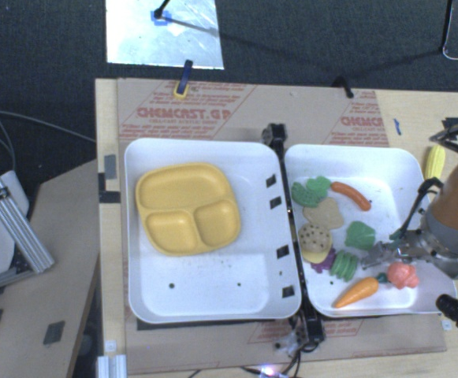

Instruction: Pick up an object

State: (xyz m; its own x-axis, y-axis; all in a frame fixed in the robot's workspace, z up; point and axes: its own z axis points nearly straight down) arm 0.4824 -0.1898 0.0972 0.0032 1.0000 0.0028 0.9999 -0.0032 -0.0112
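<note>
Two shallow white bins sit side by side on the worktop (213,109). The left bin (205,286) holds a yellow divided tray (188,208) toward its 10 o'clock corner. The right bin (394,168) carries a scatter of toy food. A green leafy piece (311,190) lies at about 10 o'clock in that bin, with an orange sausage (350,194) just beside it at 3 o'clock. Below them lie a tan flat piece (325,214) and a speckled cookie (314,241); a purple piece (323,260) peeks out under the cookie. A green pepper-like piece (360,234) sits near the bin's centre, a ribbed green piece (344,265) at its 7 o'clock. An orange carrot (356,291) lies near the bin's front edge, and a red-pink strawberry-like piece (402,275) sits just beside it at 2 o'clock.

The arm reaches in from 3 o'clock, its gripper (380,253) low over the right bin, between the pepper-like piece and the strawberry-like piece. I cannot tell how the gripper is set, nor whether it touches anything.
</note>
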